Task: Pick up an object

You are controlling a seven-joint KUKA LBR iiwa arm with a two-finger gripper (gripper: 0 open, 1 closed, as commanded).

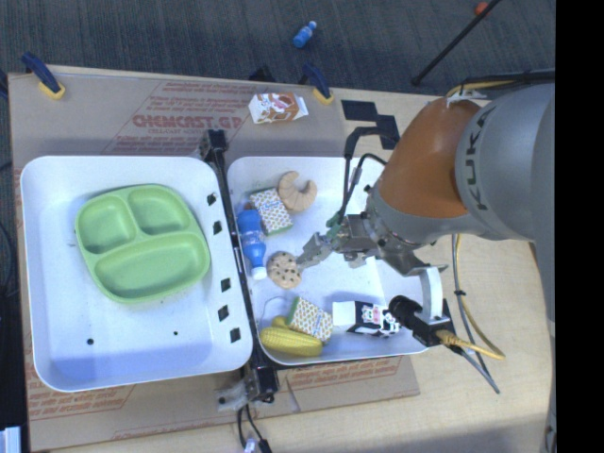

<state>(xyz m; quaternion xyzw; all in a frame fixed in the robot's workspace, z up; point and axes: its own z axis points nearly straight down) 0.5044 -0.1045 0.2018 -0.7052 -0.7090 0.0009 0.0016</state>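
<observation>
My gripper [314, 250] hangs low over the middle of the right bin [326, 165], its tip just right of and above a round chocolate-chip cookie [283, 269]. I see nothing held in it. Left of the cookie, a blue bottle [250, 236] lies against the bin's left wall. A patterned packet [272, 210] and a curved brown pastry [298, 191] lie toward the back. Along the front are a yellow banana [290, 342], a second patterned packet [311, 317] and a black-and-white toy [373, 317]. The arm's orange band [429, 163] covers the bin's right side.
The left bin [57, 347] holds a green divided plate [143, 242]. A small snack packet [277, 108] lies on the cardboard behind the bins. Blue clamps [43, 75] grip the bench's back edge. Cables [467, 333] trail at the right front.
</observation>
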